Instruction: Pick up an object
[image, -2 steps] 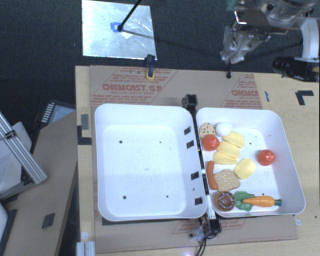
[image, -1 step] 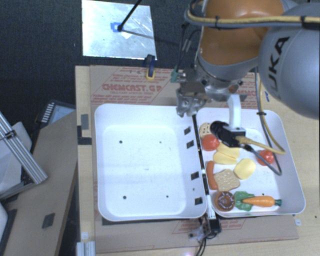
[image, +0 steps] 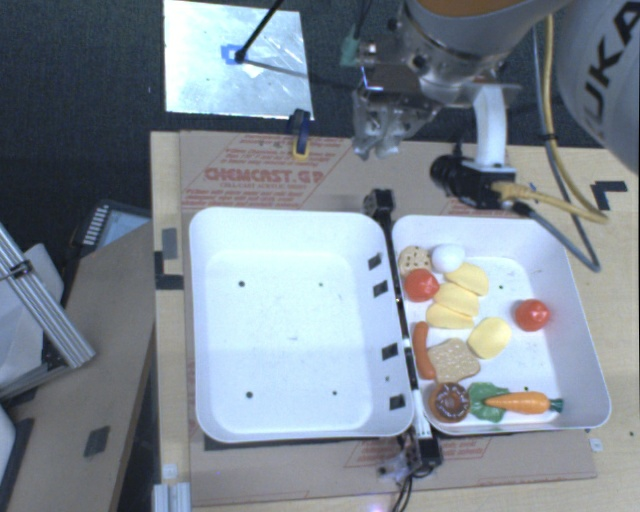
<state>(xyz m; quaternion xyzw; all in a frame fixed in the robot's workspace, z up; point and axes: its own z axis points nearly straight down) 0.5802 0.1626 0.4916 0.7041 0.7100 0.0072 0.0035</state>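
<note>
Beyond the far rim of the bins, the gripper (image: 378, 140) hangs over the cardboard sheet (image: 260, 175) with nothing between its fingers; whether they are spread or closed I cannot tell. The toy food all lies in the right bin (image: 575, 300): a white egg (image: 447, 257) beside a cookie (image: 414, 260) at the far left corner, a tomato (image: 531, 315) alone to the right, a sausage (image: 421, 350) along the left wall, a carrot (image: 516, 403) and chocolate doughnut (image: 449, 401) nearest. The left bin (image: 290, 320) adjoins it
</note>
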